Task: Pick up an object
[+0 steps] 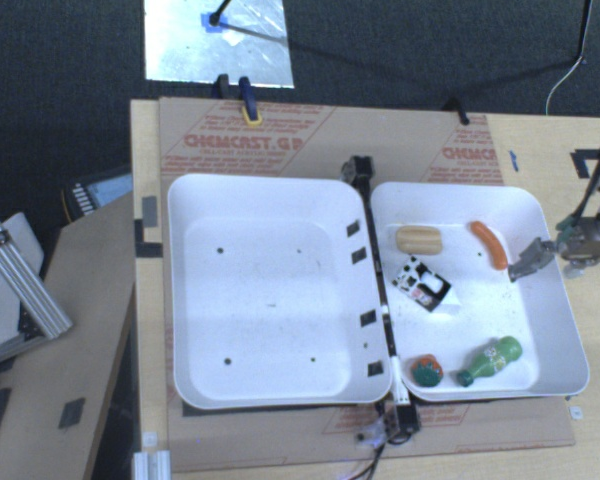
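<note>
Arm enters low over right bin's [555, 308] right rim; gripper [533, 259] just inside that rim, grip state unreadable; hot dog [488, 244] near it at far right corner; bread roll [419, 239], black-white block [421, 284] mid-bin; green bottle [489, 361], orange-green ball [426, 371] along near edge.

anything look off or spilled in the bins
Nothing spilled or damaged. The green bottle lies on its side near the right bin's front edge, and the black-and-white box sits askew. The gripper hovers at that bin's right rim.
</note>
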Controlling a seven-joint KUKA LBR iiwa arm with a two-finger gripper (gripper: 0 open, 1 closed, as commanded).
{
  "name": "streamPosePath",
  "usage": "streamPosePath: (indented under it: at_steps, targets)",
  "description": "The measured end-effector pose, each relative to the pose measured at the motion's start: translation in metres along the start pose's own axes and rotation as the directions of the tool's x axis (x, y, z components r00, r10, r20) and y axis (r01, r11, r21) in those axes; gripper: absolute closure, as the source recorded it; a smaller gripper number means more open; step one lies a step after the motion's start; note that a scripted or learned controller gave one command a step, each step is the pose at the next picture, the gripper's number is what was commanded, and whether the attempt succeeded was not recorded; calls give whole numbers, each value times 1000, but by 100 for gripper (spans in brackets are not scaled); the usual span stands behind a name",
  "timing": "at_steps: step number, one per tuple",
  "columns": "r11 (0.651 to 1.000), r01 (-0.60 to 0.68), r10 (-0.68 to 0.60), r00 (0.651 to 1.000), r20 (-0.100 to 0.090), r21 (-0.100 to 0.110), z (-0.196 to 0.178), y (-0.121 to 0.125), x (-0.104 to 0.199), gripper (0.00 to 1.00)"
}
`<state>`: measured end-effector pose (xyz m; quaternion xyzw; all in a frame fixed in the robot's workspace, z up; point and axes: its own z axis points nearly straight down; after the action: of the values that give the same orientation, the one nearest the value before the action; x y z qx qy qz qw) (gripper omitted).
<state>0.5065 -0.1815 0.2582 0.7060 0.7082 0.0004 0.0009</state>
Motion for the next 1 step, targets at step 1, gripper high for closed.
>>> streamPosePath:
  at_steps: [1]
  targets:
    - [1000,3,-3,1000,6,-19,-157,-19,7,0]
